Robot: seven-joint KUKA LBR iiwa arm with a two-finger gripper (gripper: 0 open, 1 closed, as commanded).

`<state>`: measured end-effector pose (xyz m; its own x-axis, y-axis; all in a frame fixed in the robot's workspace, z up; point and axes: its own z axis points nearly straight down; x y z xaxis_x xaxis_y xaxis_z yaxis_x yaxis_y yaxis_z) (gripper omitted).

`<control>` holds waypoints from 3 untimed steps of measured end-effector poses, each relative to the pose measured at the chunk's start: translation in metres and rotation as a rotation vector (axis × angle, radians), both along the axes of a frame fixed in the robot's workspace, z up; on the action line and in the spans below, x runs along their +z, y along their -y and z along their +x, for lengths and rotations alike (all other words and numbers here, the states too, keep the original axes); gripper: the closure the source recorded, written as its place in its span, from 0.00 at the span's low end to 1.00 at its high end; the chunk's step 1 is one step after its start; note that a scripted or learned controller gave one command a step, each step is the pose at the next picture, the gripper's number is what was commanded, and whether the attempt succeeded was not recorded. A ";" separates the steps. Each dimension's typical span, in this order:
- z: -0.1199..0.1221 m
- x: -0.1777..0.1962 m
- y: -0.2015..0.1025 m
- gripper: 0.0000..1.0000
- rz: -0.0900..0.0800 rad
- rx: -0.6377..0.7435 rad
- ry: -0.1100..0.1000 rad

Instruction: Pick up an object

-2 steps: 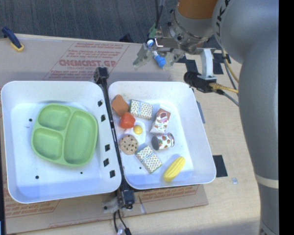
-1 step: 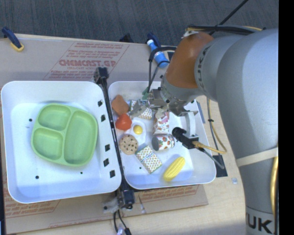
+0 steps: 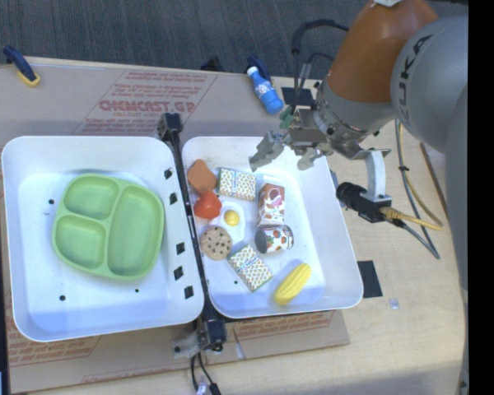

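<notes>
The gripper [image 3: 286, 151] hovers over the far rim of the right bin [image 3: 339, 245], fingers spread open, nothing between them. Just below, toy food sits clustered in that bin: a patterned box [image 3: 236, 183], a tomato [image 3: 207, 206], a cookie [image 3: 216, 242], corn [image 3: 292, 282]. A green divided plate [image 3: 109, 226] fills the left bin [image 3: 20, 245].

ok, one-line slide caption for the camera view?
KUKA arm's open gripper hovers over right bin of toy food; green tray sits in left bin.
</notes>
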<state>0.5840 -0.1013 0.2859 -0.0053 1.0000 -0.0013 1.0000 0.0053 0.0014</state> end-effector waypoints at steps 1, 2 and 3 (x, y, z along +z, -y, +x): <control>-0.014 0.076 -0.070 0.00 0.001 0.002 0.001; 0.030 0.035 -0.056 0.00 -0.001 0.000 -0.003; 0.073 0.049 -0.007 0.00 0.000 -0.001 -0.001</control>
<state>0.6567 -0.0947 0.3349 -0.0047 1.0000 -0.0017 1.0000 0.0047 0.0008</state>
